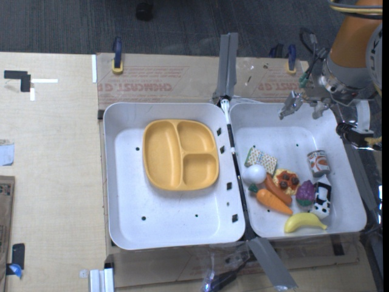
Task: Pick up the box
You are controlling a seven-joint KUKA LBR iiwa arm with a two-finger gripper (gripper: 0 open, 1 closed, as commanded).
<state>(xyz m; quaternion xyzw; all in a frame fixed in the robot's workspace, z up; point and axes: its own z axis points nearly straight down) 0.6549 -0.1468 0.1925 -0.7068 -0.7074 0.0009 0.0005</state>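
Note:
In the right bin [352, 224], a small black-and-white box [322, 198] stands near the right wall, between a purple toy [306, 192] and the bin's rim. A flat green-and-white checked packet [261, 159] lies further left. My gripper [304, 109] hangs over the bin's far edge, well above and behind the box. Its two fingers are spread apart with nothing between them, so it is open.
Around the box lie a banana [305, 223], a carrot [274, 201], a white egg [254, 174], a pizza slice [286, 179] and a small can [318, 162]. The left bin [121, 224] holds a yellow divided plate [180, 154]. A metal divider [227, 66] stands between the bins.

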